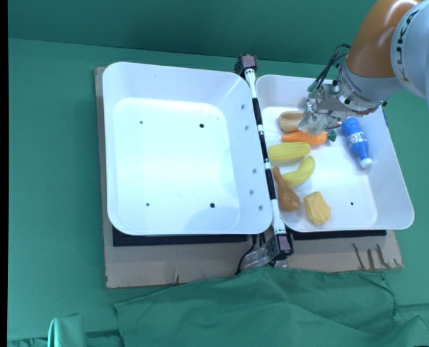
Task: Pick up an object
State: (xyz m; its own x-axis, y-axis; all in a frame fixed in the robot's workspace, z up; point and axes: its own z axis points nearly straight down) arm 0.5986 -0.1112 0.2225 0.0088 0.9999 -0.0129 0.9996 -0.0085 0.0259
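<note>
We see the pincer [317, 121] low over the right bin [388, 194], at about twelve o'clock of that bin's floor, hanging from the arm [388, 42] that comes in from three o'clock. Whether it is wide or narrow we cannot tell, since the wrist hides its tips.

Directly under it lies the carrot [305, 138], long axis running from nine to three o'clock, and this looks to us the likeliest target. Touching the carrot at its eleven o'clock side sits the potato [290, 120]. So the coming move seems to turn on a short straight drop, with the pincer closing across the carrot's short width.

The crowding is the trouble (the potato may be caught along with the carrot). The corn [289, 152] lies just beside the carrot at six o'clock, also lengthwise nine to three. The bottle [357, 142] lies near at four o'clock from the pincer, slanted, cap toward five o'clock. Farther toward six o'clock lie the banana [299, 172], a brown piece [286, 194] against the bin's left wall, and a yellow ridged piece [316, 208], all well apart from the pincer.

The left bin [128, 85] sits alongside on the bench [55, 157].
</note>
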